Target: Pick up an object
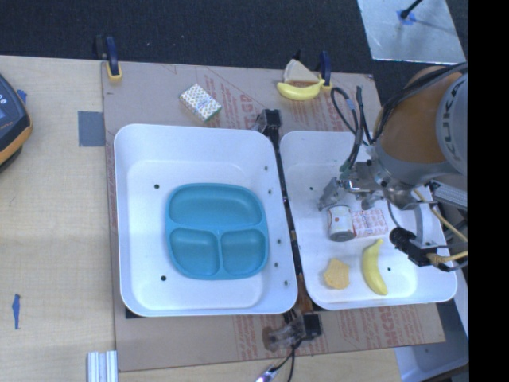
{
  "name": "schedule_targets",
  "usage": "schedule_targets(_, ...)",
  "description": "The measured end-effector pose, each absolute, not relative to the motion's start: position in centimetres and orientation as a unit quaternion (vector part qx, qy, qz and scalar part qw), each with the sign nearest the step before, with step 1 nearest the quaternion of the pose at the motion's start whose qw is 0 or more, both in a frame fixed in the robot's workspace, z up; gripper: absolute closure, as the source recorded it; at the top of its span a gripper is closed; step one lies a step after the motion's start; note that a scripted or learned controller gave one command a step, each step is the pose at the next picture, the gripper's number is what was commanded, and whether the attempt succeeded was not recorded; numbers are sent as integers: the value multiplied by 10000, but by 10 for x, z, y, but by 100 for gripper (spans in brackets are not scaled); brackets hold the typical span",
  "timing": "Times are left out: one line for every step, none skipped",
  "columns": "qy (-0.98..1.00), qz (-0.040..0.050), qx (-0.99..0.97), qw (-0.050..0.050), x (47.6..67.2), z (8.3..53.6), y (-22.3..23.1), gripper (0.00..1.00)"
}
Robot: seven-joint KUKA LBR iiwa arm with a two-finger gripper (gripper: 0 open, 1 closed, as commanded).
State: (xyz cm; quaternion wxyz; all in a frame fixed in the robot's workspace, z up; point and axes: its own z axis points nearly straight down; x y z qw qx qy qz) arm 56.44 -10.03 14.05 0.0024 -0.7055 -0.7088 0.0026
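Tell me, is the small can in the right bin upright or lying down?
Lying down. The small can rests on its side on the right bin floor, its round end facing the camera.

A wooden bench [56, 237] (pale, left of the claw) carries a cardboard sheet [238, 102]; beyond lies dark carpet [199, 14] with a grey panel [406, 18].

One fixed overhead camera, slanted down on both white bins [127, 213], arm [421, 126] from right.
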Motion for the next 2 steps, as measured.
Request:
schedule_targets(-7089,4,-7053,-16,567,95,-104,0)
schedule_targets(-7085,7,-7057,3,633,92,-139,0)
